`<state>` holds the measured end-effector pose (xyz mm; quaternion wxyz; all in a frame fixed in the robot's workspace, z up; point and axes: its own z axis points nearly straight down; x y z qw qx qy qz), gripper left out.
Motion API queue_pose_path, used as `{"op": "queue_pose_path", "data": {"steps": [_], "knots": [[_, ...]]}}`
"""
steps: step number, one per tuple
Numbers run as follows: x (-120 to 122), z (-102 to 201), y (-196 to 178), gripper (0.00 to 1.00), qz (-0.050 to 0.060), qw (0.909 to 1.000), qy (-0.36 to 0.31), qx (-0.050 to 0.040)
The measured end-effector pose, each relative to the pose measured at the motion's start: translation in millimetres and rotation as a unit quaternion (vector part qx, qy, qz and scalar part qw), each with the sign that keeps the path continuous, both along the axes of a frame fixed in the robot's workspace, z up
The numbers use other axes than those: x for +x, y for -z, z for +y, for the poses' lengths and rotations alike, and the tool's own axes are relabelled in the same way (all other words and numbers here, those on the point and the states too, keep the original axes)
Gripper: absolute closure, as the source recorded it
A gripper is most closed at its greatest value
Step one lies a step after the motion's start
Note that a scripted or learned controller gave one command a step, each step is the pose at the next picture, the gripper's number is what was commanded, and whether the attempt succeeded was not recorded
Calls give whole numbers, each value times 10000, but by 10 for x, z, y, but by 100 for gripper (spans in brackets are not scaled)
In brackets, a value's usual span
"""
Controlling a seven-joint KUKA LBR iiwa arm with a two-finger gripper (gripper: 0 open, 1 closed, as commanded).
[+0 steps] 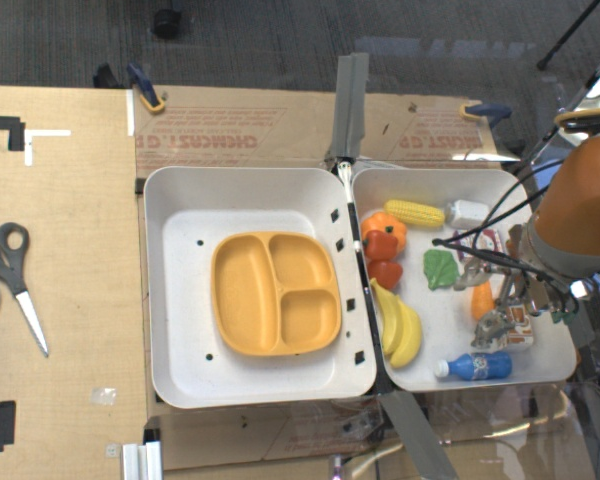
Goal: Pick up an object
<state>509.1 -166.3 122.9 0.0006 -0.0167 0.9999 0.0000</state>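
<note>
The right bin (450, 383) holds several toy foods: a yellow corn cob (415, 211), an orange fruit (383, 233), a red piece (385, 271), a banana (401, 330), a green leaf shape (440, 268), an orange piece (482, 301), a red-and-white packet (521, 326) and a blue bottle (477, 367) lying on its side. My gripper (495, 325) hangs low over the right part of this bin, just right of the orange piece and above the blue bottle. It partly hides the packet. Cables cross in front of it.
The left bin (170, 268) carries a yellow divided plate (277, 293). A white item (470, 211) lies at the right bin's back. Scissors (18, 278) rest on the bench at far left. The arm's orange band (580, 203) looms over the right bin's right edge.
</note>
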Motion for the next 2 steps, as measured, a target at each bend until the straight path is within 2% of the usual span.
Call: {"op": "queue_pose_path", "data": {"steps": [1,2], "knots": [[159,-328,300,0,-16,9959,905,-4],[64,-200,314,0,6,9843,1767,2]]}}
